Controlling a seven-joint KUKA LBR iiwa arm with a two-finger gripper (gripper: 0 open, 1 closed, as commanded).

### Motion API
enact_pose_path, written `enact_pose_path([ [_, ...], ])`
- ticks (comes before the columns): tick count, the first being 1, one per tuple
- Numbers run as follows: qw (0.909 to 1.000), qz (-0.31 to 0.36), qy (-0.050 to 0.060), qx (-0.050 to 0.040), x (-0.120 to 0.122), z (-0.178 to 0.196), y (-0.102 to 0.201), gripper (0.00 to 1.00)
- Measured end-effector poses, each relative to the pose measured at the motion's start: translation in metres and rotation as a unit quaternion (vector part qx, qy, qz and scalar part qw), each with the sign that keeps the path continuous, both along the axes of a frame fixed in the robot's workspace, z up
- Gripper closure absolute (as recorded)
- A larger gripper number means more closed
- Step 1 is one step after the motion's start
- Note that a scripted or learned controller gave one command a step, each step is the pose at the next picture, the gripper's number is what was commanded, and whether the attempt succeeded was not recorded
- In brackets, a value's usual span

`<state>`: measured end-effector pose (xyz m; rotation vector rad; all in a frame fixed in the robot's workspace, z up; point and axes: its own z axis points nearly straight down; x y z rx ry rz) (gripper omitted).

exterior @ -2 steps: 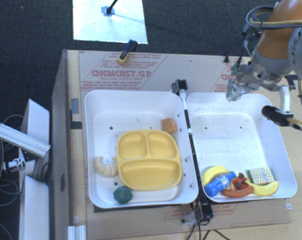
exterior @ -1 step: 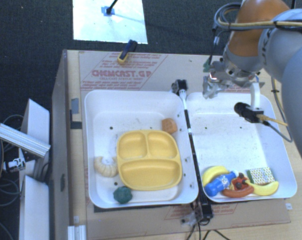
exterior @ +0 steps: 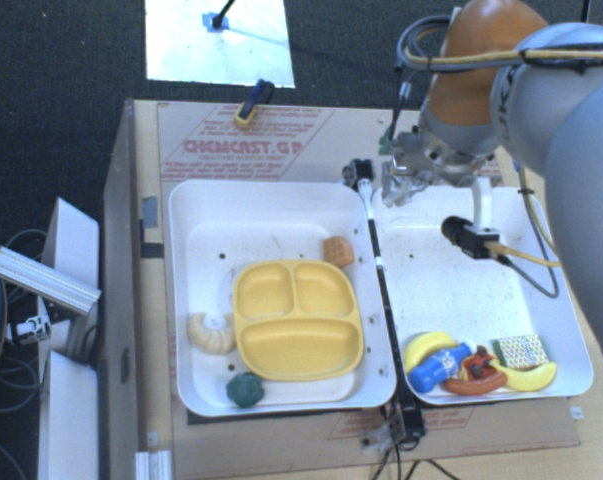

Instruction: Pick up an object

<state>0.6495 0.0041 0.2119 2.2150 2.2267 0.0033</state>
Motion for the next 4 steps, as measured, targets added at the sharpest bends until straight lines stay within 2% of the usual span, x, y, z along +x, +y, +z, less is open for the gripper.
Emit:
enact_pose_path([
  [1, 1.0, 0.0, 0.0, 0.0005, 0.019, -0.028, 0.088, 1.0],
  [2, 1.0, -0.002, 0.0, -0.0009, 0.02, -0.019, 0.042, 1.0],
  [3, 1.0, 0.0, 0.002, 0.0003, 0.018, -0.087, 0.111, 1.0],
  [4, 1.0, 0.0, 0.001, 0.0001, -0.038, -0.088, 0.142, 1.0],
])
